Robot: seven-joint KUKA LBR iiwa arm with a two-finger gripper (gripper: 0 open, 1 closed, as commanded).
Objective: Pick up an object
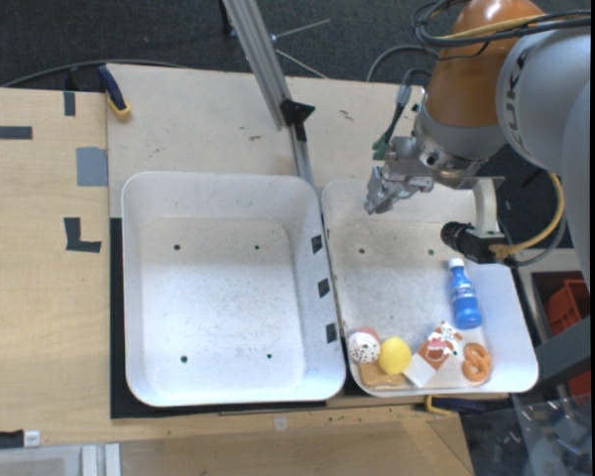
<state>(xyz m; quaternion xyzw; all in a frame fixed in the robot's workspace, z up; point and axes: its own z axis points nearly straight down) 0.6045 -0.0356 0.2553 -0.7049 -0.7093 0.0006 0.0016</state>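
Metal pole point(263, 62) w/ black clamp point(297, 112), yellow-blue clamp point(113, 91), grey tape point(91, 166)

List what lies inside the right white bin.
In the right shallow white bin: a blue plastic bottle, a yellow ball, a white speckled ball, an orange pretzel-shaped toy and a red-and-white item. Anything beneath that cluster is hidden.

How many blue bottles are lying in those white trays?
1. The blue bottle lies in the right bin, near its right wall, above the pile of small toys in the near corner. Another could hide under that pile.
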